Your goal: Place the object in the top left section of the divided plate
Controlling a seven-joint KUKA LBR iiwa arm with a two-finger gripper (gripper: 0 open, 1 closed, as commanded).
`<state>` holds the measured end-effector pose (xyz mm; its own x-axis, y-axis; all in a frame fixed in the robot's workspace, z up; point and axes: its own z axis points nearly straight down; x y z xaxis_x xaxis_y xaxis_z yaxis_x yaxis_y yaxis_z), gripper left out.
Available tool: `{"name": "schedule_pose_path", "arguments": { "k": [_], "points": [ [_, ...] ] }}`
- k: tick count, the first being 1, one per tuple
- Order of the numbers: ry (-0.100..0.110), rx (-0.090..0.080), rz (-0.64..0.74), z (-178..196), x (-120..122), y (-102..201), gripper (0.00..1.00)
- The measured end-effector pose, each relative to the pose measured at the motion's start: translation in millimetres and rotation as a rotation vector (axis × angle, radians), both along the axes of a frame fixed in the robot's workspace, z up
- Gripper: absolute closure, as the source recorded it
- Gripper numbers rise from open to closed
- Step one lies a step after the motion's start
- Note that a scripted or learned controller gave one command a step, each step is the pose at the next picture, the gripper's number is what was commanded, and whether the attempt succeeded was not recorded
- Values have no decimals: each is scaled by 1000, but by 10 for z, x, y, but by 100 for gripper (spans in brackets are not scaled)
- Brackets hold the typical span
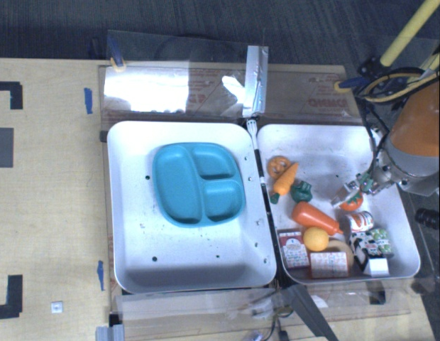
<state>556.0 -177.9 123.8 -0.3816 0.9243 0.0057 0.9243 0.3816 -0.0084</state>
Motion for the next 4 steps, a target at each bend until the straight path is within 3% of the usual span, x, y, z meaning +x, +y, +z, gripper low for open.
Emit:
{"name": "schedule_pose_path", "arguments": {
  "k": [1,2,3,4],
  "points": [
    [-26,-6,61,-326,-526,103,100],
    [-27,-3,144,-326,270,645,100],
    [-21,-3,-350,-329,-336,193,100],
    [-23,-3,-252,-333,527,599,100]
  ]
}}
